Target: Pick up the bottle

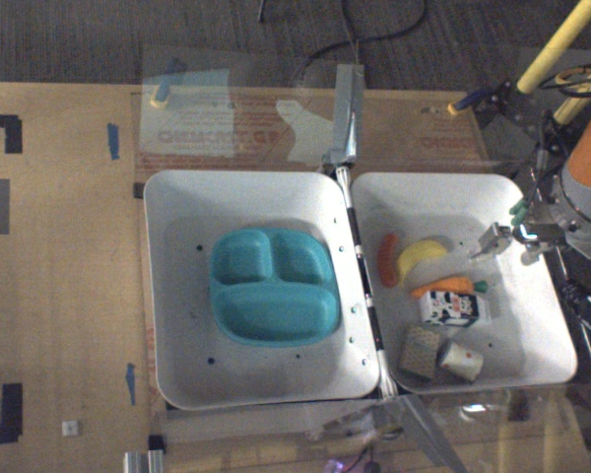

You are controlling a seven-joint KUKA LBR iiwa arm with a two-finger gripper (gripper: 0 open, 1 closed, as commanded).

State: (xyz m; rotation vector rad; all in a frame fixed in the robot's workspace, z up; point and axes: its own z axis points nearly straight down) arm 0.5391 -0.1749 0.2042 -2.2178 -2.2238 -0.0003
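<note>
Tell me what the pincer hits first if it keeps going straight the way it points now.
The pincer points left and down into the right bin. Straight on, it would likely meet the carrot first, or the bin floor just short of it; depth is unclear from this slanted view.

There is some faint printing on the clear plastic sheet (202, 116) lying at the back of the desk (59, 264), but the letters are too pale and blurry to read. More printing sits on the brown cardboard (443, 138) behind the right bin, and it is too small to make out. The little carton (449, 308) in the right bin (547, 363) has black and white cow spots, but no words on it can be read.
</note>
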